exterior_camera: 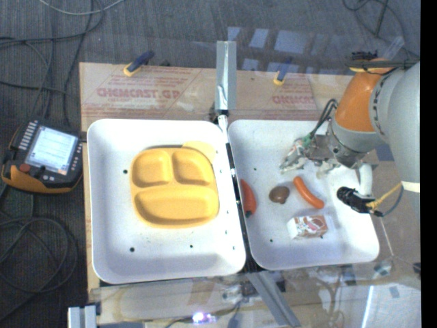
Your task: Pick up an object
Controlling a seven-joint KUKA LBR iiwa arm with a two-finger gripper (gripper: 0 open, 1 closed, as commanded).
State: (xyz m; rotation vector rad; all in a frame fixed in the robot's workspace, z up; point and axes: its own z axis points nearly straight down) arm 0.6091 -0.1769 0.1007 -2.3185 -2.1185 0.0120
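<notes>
Camera view: gripper (295,157) is hovering over R bin (263,248), fingers spread, gripping nothing. Sitting just below it: brown ball (278,195), orange sausage (308,192), wrapped packet (308,226); red sausage (248,197) is lying by L wall. Yellow divided tray (175,186) is occupying L bin (109,251).

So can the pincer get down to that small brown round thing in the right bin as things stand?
Probably yes. The pincer hovers in the right bin just above and right of the brown round thing, which lies uncovered. The orange sausage lies close beside it and might get nudged.
</notes>
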